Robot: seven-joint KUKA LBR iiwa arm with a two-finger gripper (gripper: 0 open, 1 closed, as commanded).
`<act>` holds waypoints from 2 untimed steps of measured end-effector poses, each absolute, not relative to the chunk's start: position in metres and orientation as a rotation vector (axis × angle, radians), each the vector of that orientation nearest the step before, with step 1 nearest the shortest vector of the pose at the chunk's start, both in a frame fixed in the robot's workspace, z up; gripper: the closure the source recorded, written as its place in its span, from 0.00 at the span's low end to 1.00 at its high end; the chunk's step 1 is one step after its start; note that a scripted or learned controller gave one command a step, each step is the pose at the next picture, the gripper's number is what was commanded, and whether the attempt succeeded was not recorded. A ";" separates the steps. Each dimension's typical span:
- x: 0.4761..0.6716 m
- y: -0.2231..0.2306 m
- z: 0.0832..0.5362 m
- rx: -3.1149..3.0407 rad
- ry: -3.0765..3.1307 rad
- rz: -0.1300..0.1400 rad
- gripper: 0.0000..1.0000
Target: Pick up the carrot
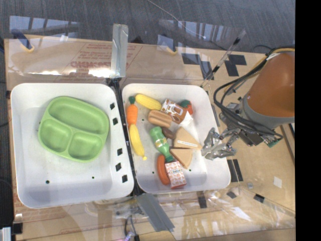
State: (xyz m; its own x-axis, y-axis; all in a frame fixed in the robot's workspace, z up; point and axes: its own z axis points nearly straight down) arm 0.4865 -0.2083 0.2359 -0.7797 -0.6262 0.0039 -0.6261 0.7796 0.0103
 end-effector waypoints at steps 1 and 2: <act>0.522 -0.211 0.344 0.822 -3.037 0.005 1.00; 0.487 -0.210 0.297 1.352 -2.832 -0.009 1.00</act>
